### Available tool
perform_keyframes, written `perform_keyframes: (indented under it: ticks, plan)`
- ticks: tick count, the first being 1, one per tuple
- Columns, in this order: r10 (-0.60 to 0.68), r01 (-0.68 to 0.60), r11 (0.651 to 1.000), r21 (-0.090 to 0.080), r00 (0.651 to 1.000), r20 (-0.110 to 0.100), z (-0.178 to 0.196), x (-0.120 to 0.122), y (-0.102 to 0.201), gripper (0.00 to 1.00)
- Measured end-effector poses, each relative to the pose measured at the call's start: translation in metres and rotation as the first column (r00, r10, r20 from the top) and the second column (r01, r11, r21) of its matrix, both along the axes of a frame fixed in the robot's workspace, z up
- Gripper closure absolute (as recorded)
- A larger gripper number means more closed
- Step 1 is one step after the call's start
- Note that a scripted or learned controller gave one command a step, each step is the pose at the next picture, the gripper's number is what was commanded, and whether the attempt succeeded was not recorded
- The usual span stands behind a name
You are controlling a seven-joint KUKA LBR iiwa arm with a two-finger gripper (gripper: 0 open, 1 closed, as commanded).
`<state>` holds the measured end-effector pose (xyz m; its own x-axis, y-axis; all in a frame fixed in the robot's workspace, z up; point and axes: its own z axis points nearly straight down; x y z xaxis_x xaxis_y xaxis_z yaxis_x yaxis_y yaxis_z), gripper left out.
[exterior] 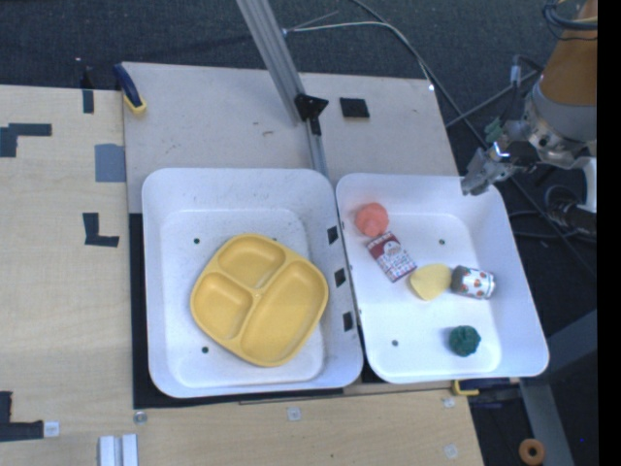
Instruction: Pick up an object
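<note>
The gripper (478,180) hangs above the far right corner of the right bin (505,229), and whether its fingers are open or shut I cannot tell; nothing shows between them. Candidates lie in that bin: an orange ball (371,218) near its far left corner, touching a red packet (391,257), then a yellow piece (430,282) against a small can (474,282) mid-bin, and a green ball (464,340) toward its near right corner. The green ball stands apart, so it looks the cleanest target: centre over it, descend straight, then close.

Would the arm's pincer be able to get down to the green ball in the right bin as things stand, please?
Probably yes. The green ball lies alone near the right bin's front corner, apart from the yellow piece and small can, with nothing over it. The pincer hovers at the far rim.
</note>
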<state>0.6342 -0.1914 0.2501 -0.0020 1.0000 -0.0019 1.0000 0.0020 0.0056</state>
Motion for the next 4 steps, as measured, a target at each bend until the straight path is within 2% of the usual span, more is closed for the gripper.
perform_keyframes:
  ticks: [2, 4]
  plan:
    - [0.004, -0.004, 1.000, 0.004, 1.000, -0.007, 0.012, -0.010, 0.107, 1.00]
    - [0.006, -0.006, 1.000, 0.004, 1.000, -0.009, -0.011, -0.018, 0.229, 1.00]
